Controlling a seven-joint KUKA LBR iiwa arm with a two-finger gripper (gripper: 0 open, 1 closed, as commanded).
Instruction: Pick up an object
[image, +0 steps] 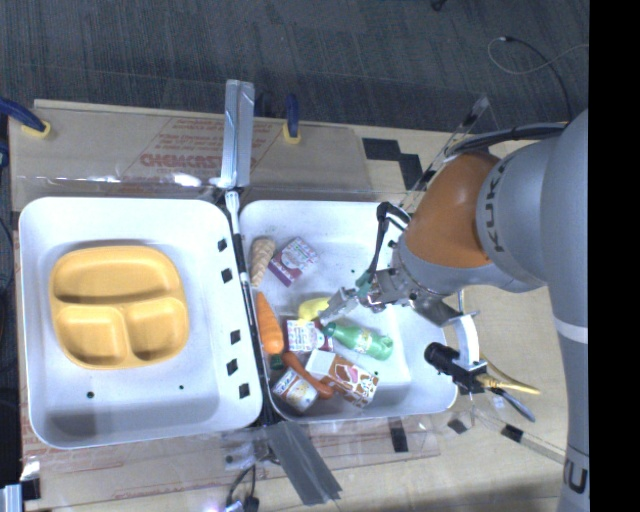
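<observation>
Your arm comes in from the right and bends down over the right bin, the orange band turned up toward the camera. The gripper sits low among the clutter, just above the green bottle and beside a small yellow piece. You cannot tell from here how its fingers stand, or whether anything is caught between them.

The right bin holds the pile: an orange carrot along its left wall, a pale cone-shaped item above it, a small pink-and-white packet near the top, a brown-and-white carton and a small can toward the bottom edge.

The left bin holds a yellow divided tray. Both bins rest on a tan bench, with dark carpet beyond it.
</observation>
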